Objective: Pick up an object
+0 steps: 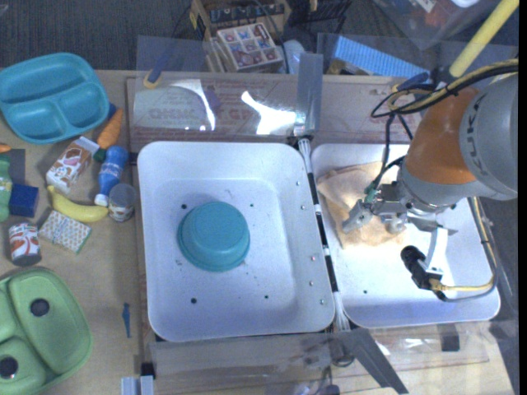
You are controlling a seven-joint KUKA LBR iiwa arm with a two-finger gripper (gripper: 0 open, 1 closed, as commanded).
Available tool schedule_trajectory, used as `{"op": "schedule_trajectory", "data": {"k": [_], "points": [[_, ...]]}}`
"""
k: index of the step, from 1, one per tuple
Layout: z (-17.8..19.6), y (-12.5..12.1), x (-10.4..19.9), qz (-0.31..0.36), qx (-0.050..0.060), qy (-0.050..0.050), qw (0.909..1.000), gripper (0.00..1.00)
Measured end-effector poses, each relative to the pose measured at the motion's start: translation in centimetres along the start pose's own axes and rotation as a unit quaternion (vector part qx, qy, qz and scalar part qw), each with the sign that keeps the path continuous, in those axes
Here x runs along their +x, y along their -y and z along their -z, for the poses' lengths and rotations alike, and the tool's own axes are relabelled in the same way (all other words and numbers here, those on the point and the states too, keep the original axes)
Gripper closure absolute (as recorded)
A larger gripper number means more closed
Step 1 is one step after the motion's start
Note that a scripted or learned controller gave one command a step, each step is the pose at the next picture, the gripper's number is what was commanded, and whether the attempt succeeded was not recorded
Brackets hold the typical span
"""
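1. The arm [461, 138] reached over the right bin [412, 299].
2. A teal bowl [214, 235] lay upside down in the left bin [165, 179], well apart from the gripper [361, 216].
3. A tan cloth [350, 183] lay beneath the gripper; its grip could not be told.

no readable text; print on small carton [68, 164] left of bins too blurred.

Grey arm [486, 138] from the right — hand [362, 214] low, angled leftward.
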State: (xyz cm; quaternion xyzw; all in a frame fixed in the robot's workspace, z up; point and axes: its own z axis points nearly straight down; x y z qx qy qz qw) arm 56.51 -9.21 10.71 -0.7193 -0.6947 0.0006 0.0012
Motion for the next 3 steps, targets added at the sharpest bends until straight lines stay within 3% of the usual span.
{"op": "schedule_trajectory", "data": {"k": [1,2,3], "points": [[-1.5,-2.6,0.0,0.067,-0.008,0.002,0.9977,0.00],[-0.5,-2.8,-0.3,0.065,-0.011,0.002,0.9978,1.00],[7.8,-7.8,4.9,0.139,-0.001,0.001,0.9903,1.00]]}}
